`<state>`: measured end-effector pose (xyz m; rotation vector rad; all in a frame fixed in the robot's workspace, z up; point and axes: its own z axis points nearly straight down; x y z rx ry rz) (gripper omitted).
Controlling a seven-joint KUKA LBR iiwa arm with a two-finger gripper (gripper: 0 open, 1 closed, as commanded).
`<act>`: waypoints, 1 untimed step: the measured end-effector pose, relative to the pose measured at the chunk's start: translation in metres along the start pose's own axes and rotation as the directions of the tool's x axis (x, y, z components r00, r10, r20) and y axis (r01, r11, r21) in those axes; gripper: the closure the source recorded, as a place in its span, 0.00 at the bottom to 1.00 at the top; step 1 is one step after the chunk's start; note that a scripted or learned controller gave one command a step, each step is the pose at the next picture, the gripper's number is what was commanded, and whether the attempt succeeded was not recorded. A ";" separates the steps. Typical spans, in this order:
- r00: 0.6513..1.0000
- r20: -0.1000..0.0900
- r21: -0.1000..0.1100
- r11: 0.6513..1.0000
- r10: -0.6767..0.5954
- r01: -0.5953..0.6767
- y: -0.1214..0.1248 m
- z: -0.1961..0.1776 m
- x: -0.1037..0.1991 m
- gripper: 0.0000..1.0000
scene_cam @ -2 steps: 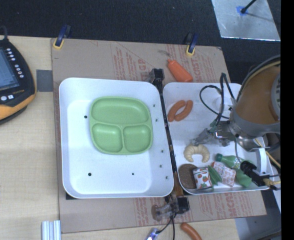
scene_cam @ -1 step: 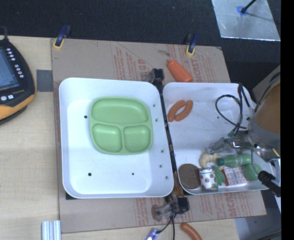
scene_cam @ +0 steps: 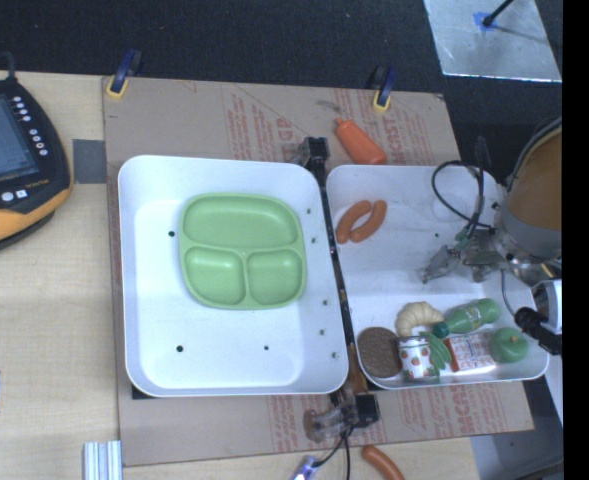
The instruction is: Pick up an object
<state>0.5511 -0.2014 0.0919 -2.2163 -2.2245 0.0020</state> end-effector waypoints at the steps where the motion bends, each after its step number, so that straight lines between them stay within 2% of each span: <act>1: 1.000 -0.001 0.000 1.000 0.000 0.000 0.075 0.000 0.005 0.00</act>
